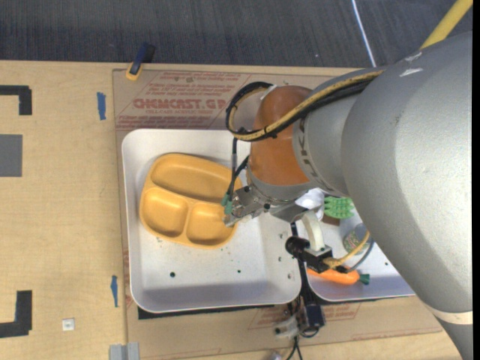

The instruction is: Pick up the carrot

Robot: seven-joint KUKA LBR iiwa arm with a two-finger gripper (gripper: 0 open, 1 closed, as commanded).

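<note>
Carrot (339,277) lying in right bin (382,282) (near its front edge), not yet picked up. End effector (234,207) over left bin (195,276), beside yellow plate (184,197); grip state impossible to tell.

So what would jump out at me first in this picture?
The big grey arm, with an orange band, sweeps in from the right and covers much of the right bin. A yellow divided tray lies in the left bin. A small orange carrot lies near the right bin's front edge, just below the arm.
</note>
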